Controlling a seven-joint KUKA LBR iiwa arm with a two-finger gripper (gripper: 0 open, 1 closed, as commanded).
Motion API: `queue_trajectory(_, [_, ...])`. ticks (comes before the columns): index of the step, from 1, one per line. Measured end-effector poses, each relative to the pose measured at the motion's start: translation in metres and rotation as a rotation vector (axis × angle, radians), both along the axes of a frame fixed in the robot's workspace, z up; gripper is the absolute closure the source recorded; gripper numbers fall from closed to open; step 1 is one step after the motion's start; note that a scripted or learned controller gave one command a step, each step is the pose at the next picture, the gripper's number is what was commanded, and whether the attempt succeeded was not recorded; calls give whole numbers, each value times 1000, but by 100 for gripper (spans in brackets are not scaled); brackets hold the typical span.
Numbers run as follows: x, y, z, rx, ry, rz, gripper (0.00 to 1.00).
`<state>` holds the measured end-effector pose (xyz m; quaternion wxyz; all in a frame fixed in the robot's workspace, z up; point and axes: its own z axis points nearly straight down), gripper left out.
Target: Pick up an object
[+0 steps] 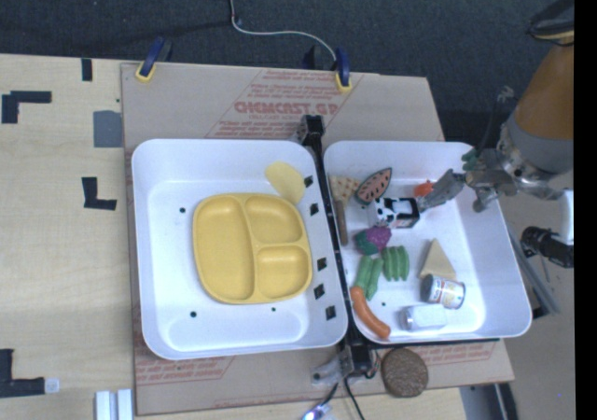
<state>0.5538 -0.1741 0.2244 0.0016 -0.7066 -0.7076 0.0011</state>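
The objects to pick lie in the right bin (pixel 494 250): a black-and-white toy cow (pixel 396 212) near its middle, a purple toy (pixel 373 239), green pods (pixel 395 263), a cheese-like wedge (pixel 436 258), a small can (pixel 442 292) and a sausage (pixel 369 315) toward the lower frame. The gripper (pixel 431 196) hangs low at the upper right of this bin, just beside the cow; how wide it stands I cannot tell. I judge this the approach step. Next it must centre over one object and descend.

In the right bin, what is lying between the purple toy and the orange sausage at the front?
In the camera view, the green vegetable pieces lie between the purple toy and the orange sausage.
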Motion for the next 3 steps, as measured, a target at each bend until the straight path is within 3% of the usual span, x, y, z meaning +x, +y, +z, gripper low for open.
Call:
queue_trajectory(1, [84, -17, -124, -1, -1, 0, 0])
queue_trajectory(2, [111, 1, -142, -1, 27, 8, 0])
queue_trajectory(3, [109, 1, -134, 2, 34, 6, 100])
